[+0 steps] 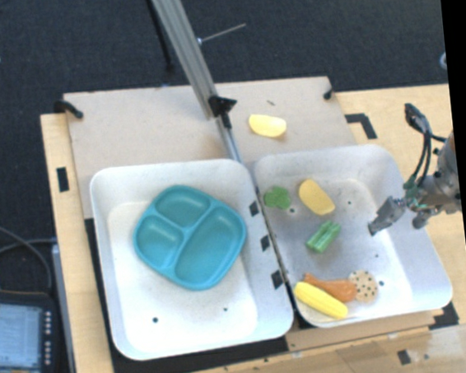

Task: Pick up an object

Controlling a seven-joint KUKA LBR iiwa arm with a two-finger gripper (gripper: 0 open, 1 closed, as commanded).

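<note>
The right bin (380, 166) holds several toy foods. A round green piece (276, 198) and a yellow piece (315, 197) lie near its back left. A green block (323, 236) sits in the middle. An orange carrot (330, 287), a yellow banana-like piece (320, 301) and a speckled cookie (362, 285) lie along the front edge. My gripper (402, 217) hangs over the bin's right side, well right of the green block. It is open with nothing between its fingers.
A blue divided plate (190, 236) lies in the left bin (123, 317). Another yellow piece (267, 125) rests on the board behind the bins. A slanted metal rail (190, 53) runs down to the gap between the bins.
</note>
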